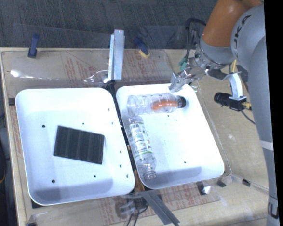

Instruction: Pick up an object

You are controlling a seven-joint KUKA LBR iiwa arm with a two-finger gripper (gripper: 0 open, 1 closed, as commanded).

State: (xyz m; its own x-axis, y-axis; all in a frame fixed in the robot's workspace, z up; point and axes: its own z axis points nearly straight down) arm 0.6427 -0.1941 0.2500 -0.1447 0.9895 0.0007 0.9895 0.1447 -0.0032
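In the right bin [201, 144], a clear plastic bottle [155, 104] with an orange label and dark cap lies across the far end. A second clear bottle [141, 146] with a green-white label lies along the bin's left wall. A flat black ribbed panel [79, 144] rests in the left bin [30, 118]. My gripper [179, 82] hangs over the far right corner of the right bin, just above the capped end of the first bottle, with nothing seen between its fingers.
A metal divider post [116, 54] stands at the back between the bins. Blue clips [33, 45] sit on the board's far edge. A metal bracket [158, 210] juts out at the front edge.
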